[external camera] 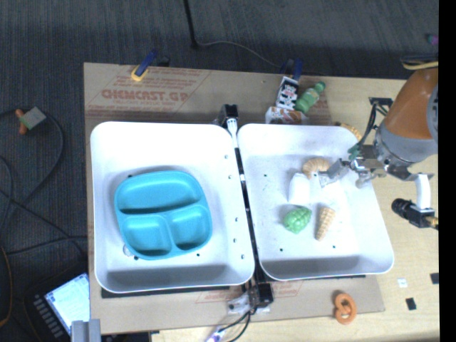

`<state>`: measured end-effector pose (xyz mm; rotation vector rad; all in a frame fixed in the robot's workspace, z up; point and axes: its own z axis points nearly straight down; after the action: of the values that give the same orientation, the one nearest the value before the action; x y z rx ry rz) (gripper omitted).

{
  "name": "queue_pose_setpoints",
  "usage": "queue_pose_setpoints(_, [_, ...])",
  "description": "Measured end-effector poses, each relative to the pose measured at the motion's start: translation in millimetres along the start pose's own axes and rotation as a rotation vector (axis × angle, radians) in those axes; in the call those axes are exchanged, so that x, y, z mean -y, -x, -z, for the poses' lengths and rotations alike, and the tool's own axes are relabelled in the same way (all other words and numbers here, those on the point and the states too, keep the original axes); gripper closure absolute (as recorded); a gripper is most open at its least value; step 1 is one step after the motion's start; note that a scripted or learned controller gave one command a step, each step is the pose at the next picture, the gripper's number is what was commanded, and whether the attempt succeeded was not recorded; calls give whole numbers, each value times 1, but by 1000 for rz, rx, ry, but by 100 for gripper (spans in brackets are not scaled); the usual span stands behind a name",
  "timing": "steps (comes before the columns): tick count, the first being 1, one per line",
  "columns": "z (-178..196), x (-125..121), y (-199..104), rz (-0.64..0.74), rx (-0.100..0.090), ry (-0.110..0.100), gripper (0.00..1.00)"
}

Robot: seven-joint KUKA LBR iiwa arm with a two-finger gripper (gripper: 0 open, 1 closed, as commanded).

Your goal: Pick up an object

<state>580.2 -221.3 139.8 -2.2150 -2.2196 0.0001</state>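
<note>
The right bin [370, 258] holds the loose things, so the arm [413, 116] comes in over its right rim from the bench edge. The gripper [335, 175] hangs low inside that bin, just right of a small white piece [300, 187] and just below a tan shell-like piece [315, 165]. It is too small and blurred here to say whether it is spread or closed, and nothing can be seen caught in it, so I cannot tell its state.

Taking the white piece as the landmark: the shell piece sits just above it and to the right, touching or nearly so. A green lump [298, 219] lies just below it. A cone [325, 222] lies below and to the right, just beside the green lump. The four cluster mid-bin, apart from the walls, which leaves room to come down on them from above.

The likeliest target, judging by where the gripper sits, is the white piece or the shell. The white piece looks short and blocky, its longer side running up and down the view. The shell's long axis runs across the view. The cone is clearest: its long axis runs nearly up and down the view, narrow tip toward the bin's near wall, wide end toward the white piece.

The left bin [107, 262] carries a blue tray [164, 214] lying flat, well apart from the cluster.
</note>
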Motion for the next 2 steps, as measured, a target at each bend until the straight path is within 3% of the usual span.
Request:
queue_pose_setpoints(1, [-52,20,-34,-2,7,9,0])
queue_pose_setpoints(2, [-52,93,-72,-4,9,14,0])
